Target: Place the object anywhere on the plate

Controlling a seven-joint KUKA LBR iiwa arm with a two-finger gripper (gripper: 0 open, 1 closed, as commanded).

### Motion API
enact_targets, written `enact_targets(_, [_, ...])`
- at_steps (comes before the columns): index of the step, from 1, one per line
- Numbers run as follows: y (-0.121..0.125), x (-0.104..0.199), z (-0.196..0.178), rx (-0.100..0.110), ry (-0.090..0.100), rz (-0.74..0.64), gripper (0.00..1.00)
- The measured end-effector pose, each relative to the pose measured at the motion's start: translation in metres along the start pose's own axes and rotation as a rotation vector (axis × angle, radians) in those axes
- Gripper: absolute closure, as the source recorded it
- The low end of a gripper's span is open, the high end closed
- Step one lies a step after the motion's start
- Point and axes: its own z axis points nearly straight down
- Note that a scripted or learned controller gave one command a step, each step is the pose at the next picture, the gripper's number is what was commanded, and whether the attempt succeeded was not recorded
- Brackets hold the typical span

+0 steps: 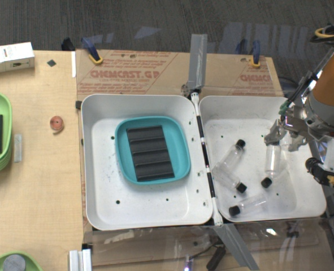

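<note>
A: Where is the gripper right now?

B: Over the right bin, near its right edge and toward the back. A clear tube with a black cap hangs just below it, upright, its top end up between the fingers as far as I can make out, so I read it as clamped on that tube.

A: Take me across the bench from the left, then.

B: At the bench's left edge sits a green tray. Next, the left bin carries the teal plate in its middle, with a black ribbed block lying on it. Nothing else lies on the plate.

A: And the right bin?

B: Three more clear tubes with black caps. One tube lies tilted toward the bin's middle, another tube just below it toward the left wall, and a third tube along the front edge. Then comes the held one, furthest right.

A: So how far along is the job?

B: I judge the pick is done or nearly so. What is left is the lift clear of the right bin, the carry left over the wall between the bins, and the release onto the plate. The block covers most of the plate, so the bare teal rim is narrow, and a round tube could roll.
</note>
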Motion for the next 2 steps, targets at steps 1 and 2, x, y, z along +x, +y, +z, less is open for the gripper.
enact_targets(1, [0.000, 0.000, 0.000, 0.000, 0.000, 0.000, 0.00])
enact_targets(2, [0.039, -0.051, -0.041, 0.000, -0.002, 0.031, 0.00])
